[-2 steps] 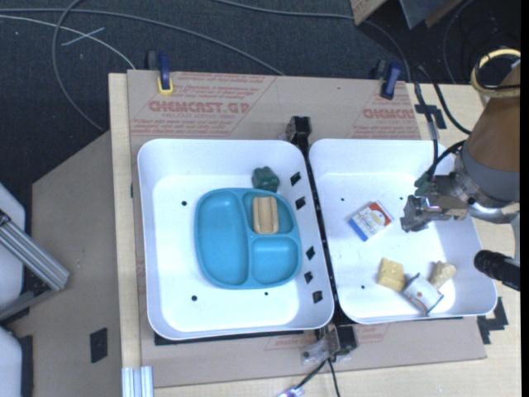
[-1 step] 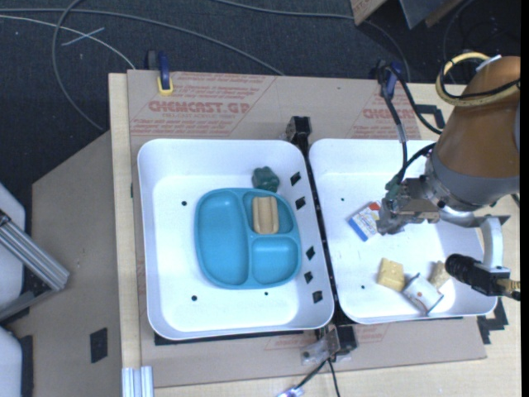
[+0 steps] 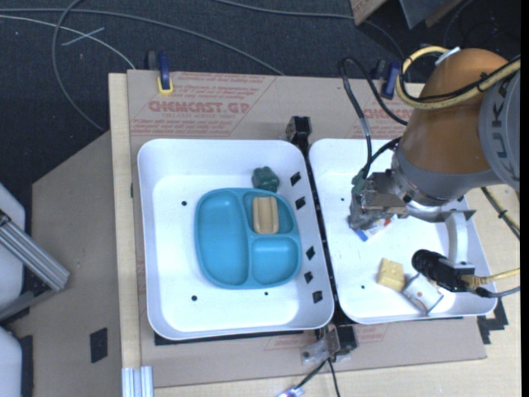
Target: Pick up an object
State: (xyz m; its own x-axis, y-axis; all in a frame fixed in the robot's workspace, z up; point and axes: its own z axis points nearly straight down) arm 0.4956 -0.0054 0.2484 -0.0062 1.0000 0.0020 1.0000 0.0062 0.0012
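- The pincer (image 3: 370, 212) hangs low in the right bin (image 3: 347, 259), just above a small blue-and-red item (image 3: 364, 232); whether it grips anything cannot be told.
- A yellow block (image 3: 390, 273) lies nearer, apart; nothing is visibly lifted, so the pick looks not yet done.

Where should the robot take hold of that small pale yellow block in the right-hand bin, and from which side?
Probably from straight above, closing on the pale yellow block across its narrower width. It lies flat on the floor of the right bin, with bare floor showing on its left and upper sides, so the gripper has room there.
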